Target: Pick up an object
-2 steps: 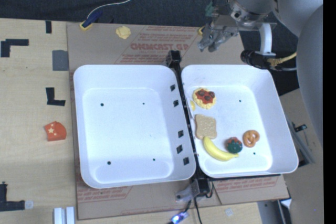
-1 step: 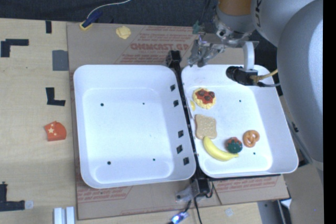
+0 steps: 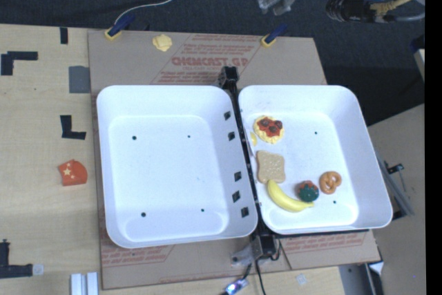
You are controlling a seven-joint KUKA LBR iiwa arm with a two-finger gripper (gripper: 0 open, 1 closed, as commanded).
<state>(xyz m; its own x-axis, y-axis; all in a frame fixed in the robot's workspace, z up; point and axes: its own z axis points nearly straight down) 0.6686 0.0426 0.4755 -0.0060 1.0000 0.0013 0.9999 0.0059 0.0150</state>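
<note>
— Where's the gripper?

— Up at the far edge, past the bench, over the dark floor. It hangs well apart from both bins. The fingers point down and look bunched together, but they're blurred; I can't tell if they're open or closed. Nothing shows between them.

— And the things to pick?

— All in the right bin, crowded toward its left side and near corner. A small pizza sits close to the divider. Just below it is a slice of toast, and a banana touches the toast's lower edge. A dark, reddish-green piece rests against the banana's tip, with a pretzel just beside that.

— Any room to move?

— Plenty. The right bin's far half and right side are bare white. The left bin has its whole floor open.

— Anything outside the bins?

— A yellow lump on the cardboard near the far edge, and a red block on the bench, left of the bins.
</note>
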